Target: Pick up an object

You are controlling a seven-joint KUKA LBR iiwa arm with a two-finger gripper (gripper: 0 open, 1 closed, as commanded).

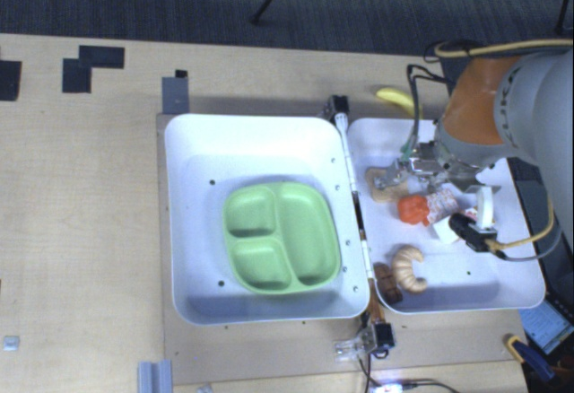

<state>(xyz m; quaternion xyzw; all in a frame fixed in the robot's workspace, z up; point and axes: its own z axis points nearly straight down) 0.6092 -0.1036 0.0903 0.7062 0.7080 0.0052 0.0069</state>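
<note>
Right bin (516, 288) crowded; green tray (281, 237) fills left bin (188, 203).

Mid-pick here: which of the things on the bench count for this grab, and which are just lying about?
In play: gripper, tan piece below it, orange object, croissant, brown lump, all in the right bin.

Lying about: green divided tray in the left bin, yellow object behind.

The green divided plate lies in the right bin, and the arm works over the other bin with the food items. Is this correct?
Not quite. The camera view shows the green divided plate in the left bin. The arm works over the right bin, which holds the food items, such as the croissant.
</note>
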